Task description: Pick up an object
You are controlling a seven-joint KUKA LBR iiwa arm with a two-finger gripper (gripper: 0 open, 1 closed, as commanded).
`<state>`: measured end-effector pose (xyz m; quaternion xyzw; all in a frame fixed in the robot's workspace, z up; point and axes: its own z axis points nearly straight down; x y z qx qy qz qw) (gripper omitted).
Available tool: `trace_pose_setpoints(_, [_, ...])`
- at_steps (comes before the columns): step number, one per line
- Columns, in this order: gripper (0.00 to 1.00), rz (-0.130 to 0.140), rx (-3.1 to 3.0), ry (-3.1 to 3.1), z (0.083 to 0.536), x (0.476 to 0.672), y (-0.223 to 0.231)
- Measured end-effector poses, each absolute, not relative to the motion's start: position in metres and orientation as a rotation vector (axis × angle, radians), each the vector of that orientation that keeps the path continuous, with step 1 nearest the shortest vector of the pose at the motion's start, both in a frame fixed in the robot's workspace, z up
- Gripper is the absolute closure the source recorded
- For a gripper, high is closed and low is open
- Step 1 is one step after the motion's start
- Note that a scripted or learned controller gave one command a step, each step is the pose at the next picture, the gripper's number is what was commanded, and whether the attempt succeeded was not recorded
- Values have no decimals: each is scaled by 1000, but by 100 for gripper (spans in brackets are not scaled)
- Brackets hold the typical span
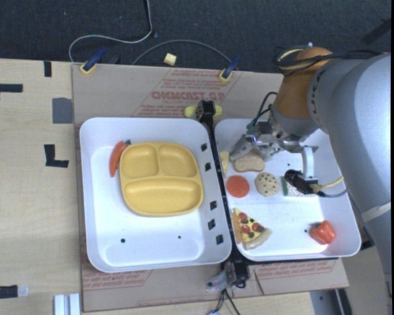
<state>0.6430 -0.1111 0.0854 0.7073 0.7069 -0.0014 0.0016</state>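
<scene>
End effector sits low in the right bin, directly over the tan bread slice, whose long axis runs left-right. Bread lies just above the cookie. Cannot tell its open/closed state.

Even, bright overhead light; white bins slightly glaring; soft short shadows; image mildly soft and grainy; arm at right edge blurred.
</scene>
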Motion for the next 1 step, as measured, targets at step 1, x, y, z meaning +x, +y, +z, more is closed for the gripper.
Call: trace_pose_setpoints(1, [100,-3,2219,2220,95,644,-111])
